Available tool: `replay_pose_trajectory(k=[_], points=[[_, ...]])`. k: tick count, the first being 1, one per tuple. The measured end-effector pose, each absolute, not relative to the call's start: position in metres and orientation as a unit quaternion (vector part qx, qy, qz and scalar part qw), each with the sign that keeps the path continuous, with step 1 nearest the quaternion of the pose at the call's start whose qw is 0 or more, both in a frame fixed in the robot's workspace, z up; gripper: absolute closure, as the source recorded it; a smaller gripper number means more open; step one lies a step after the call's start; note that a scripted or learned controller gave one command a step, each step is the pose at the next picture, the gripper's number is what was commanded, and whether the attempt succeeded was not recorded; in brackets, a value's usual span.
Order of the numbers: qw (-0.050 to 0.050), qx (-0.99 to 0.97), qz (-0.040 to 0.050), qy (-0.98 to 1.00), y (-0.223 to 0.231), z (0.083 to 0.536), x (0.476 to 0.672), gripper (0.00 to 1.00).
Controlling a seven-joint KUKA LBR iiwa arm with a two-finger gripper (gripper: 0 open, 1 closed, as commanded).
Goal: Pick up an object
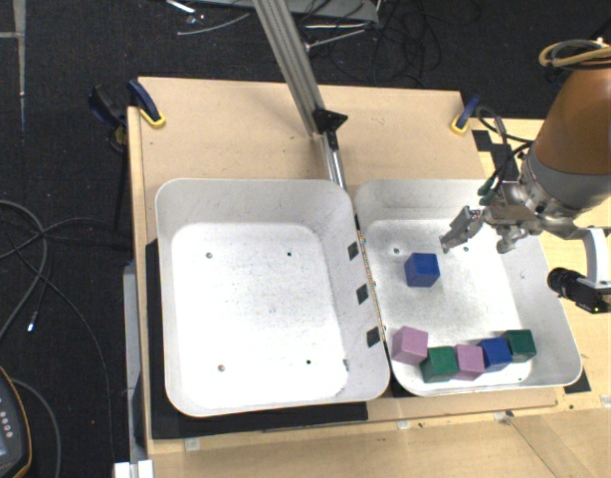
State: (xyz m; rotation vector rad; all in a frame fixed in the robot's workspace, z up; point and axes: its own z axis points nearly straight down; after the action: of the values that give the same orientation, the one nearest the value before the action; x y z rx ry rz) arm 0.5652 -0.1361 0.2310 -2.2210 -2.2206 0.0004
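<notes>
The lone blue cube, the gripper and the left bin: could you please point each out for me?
lone blue cube (421, 269), camera view, on its top face.
gripper (482, 232), camera view, midway between its fingertips.
left bin (164, 267), camera view, on its left rim.

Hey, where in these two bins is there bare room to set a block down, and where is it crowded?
The left bin has a bare floor, wall to wall. In the right bin, bare floor lies between the lone blue cube and the row of cubes crowding the near wall. The claw hangs over the far part.
</notes>
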Motion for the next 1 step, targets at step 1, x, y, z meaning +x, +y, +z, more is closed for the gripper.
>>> replay_pose_trajectory(k=[1], points=[[-0.002, -0.706, -0.0012, -0.708, -0.1559, 0.2507, 0.6061, 0.0]])
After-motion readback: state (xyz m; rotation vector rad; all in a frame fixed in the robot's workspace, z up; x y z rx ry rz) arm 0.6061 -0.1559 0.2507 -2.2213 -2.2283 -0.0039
